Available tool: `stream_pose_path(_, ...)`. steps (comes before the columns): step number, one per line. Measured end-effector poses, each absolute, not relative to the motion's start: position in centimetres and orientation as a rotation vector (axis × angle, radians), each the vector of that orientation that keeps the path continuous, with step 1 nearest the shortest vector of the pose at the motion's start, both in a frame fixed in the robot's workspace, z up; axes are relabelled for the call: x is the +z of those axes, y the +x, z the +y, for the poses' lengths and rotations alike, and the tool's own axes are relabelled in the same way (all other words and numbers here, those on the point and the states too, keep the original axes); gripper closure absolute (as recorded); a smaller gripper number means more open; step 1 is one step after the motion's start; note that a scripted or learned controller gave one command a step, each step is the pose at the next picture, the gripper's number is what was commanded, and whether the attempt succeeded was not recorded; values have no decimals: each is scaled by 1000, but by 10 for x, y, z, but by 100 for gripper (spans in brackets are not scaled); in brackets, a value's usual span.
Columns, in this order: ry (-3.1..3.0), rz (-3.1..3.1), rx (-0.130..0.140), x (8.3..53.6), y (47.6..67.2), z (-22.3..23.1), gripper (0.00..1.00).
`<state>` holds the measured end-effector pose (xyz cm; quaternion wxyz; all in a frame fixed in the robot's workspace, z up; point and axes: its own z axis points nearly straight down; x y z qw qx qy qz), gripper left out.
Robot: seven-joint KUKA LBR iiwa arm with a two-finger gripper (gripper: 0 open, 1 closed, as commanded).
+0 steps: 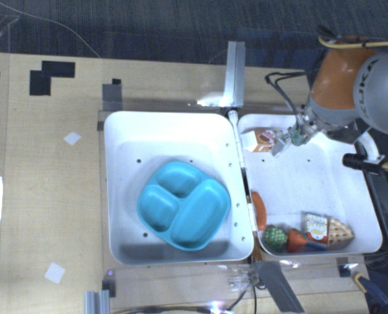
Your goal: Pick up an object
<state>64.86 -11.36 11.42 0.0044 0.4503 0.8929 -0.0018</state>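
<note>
The small flat packet with orange-and-white print (265,140) lay in the far left corner of the right white bin (324,175), close to the divider wall. You would have judged it light and thin, probably a crinkly wrapper that slides and buckles, so a pinch across its short width looked safer than a grab at an edge. The gripper (292,138) hung just beside it on the right, tips near its edge, and you could not tell how its fingers stood or whether anything lay between them. Toy foods clustered at the near wall: an orange sausage-shaped piece (260,209), a green broccoli-like lump (275,238).
</note>
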Motion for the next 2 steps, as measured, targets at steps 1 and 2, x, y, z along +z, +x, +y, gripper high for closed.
stream_pose_path(1,1578,2710,3,127,651,-95,100)
stream_pose_path(2,2070,2357,7,223,596,-40,100)
